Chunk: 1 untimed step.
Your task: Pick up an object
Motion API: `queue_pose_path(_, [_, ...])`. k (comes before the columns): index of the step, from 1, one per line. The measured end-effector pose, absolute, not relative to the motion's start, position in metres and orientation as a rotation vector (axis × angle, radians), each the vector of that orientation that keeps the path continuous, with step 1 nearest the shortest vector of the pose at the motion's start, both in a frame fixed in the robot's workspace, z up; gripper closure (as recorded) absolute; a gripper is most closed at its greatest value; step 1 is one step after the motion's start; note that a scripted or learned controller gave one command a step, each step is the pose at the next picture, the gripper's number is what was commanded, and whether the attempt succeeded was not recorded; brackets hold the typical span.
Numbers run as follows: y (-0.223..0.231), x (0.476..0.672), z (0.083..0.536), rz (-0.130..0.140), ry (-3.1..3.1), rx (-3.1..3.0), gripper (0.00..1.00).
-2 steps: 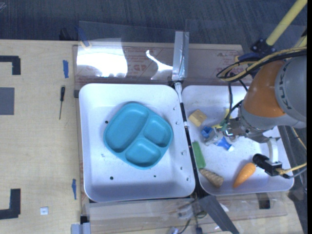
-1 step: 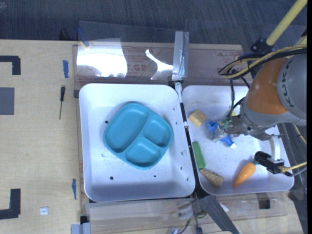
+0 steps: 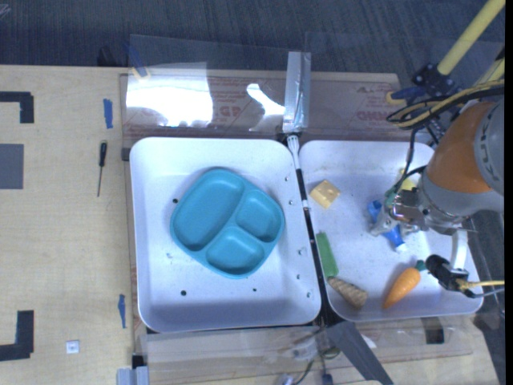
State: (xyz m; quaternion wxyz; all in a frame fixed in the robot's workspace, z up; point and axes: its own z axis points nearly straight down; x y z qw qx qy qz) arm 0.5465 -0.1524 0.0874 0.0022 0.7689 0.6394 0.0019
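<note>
My gripper [image 3: 392, 220] is low in the right bin [image 3: 353, 163], toward its right side. A small blue object [image 3: 375, 209] lies right at the gripper, and more blue [image 3: 393, 237] shows just below it. I cannot tell whether the blue object is held. An orange carrot [image 3: 401, 285] lies near the bin's front, below the gripper. A yellow block [image 3: 325, 192] sits to the gripper's left. A green stick [image 3: 326, 253] lies along the bin's left wall, with a tan piece [image 3: 349, 293] at its lower end.
The left bin [image 3: 152, 215] holds a blue divided plate [image 3: 228, 221]. A divider wall [image 3: 303, 207] separates the two bins. The grey arm with its orange band [image 3: 465, 155] comes in over the right bin's right edge.
</note>
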Motion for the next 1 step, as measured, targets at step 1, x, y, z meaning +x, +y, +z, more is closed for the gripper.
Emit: queue_pose_path(1, [-0.026,0.5452,0.2439,0.016,2.11,2.322,1.0])
